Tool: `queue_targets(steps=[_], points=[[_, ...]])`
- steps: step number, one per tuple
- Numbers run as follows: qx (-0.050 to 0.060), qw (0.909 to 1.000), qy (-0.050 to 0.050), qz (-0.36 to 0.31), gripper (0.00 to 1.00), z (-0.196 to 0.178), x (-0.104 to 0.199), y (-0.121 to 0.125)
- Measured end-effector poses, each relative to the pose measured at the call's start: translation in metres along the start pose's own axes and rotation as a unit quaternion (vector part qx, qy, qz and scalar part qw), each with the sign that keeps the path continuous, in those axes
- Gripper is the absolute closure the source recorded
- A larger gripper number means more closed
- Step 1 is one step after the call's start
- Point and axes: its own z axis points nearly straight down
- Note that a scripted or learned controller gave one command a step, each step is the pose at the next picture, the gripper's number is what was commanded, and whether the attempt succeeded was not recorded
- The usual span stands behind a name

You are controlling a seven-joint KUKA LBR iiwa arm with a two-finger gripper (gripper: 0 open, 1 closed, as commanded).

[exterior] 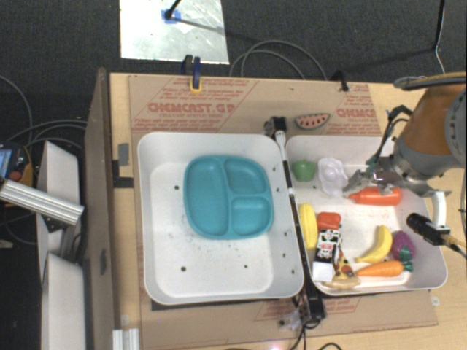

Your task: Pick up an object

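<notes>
Camera view puts my gripper (372,181) low in the right bin (438,272), over the upper toy carrot (376,195) near the far wall. I judge it light, rigid, slick plastic; best pinched across its thick middle. Whether the fingers have closed, I cannot tell.

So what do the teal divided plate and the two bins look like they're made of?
The teal divided plate looks like moulded plastic: uniform colour, soft sheen, rounded compartment ridges. The left bin and right bin look like thin formed white plastic, smooth and semi-matte with rolled rims, though coated metal can't be ruled out.
</notes>
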Motion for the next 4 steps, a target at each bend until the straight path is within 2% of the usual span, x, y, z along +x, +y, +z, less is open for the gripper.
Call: queue_targets(steps=[1,2,3,4], points=[[-0.007,1.0,0.0,-0.005,0.0,0.005,-0.01,-0.011],[0.002,1.0,0.0,0.001,0.0,0.026,-0.033,-0.067],[0.001,1.0,-0.001,0.0,1.0,0.016,-0.032,-0.065],[0.001,1.0,-0.001,0.0,0.0,0.017,-0.032,-0.065]])
